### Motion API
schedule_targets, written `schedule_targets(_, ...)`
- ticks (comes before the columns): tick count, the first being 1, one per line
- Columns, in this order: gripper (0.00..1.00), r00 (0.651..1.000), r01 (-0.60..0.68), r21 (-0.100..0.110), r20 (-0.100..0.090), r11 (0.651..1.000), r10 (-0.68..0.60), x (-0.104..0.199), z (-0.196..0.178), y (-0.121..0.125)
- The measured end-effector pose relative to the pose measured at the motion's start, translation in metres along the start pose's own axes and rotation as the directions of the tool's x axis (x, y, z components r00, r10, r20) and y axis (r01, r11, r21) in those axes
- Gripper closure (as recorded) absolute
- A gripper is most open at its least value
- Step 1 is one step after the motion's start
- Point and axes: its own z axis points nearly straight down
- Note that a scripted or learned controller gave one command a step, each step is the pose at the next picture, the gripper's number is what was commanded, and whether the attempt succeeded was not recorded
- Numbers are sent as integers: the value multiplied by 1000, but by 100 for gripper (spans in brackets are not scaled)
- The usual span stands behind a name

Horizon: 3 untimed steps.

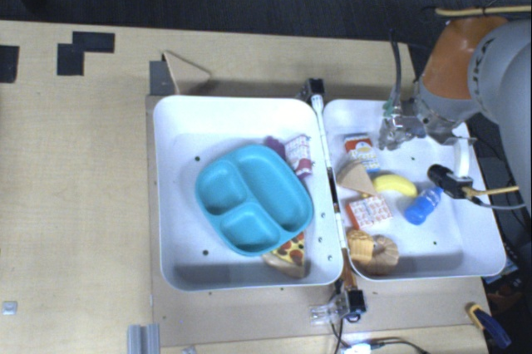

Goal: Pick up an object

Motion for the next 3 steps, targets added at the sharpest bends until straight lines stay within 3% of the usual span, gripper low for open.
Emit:
schedule_targets(1,0,1000,0,1,-1,1000,0,0,0,0)
schedule_targets(2,0,1000,-2,4,0,1000,2,43,14,30)
schedule_targets(3,100,1000,3,-3,-2,1000,-3,45,1,33)
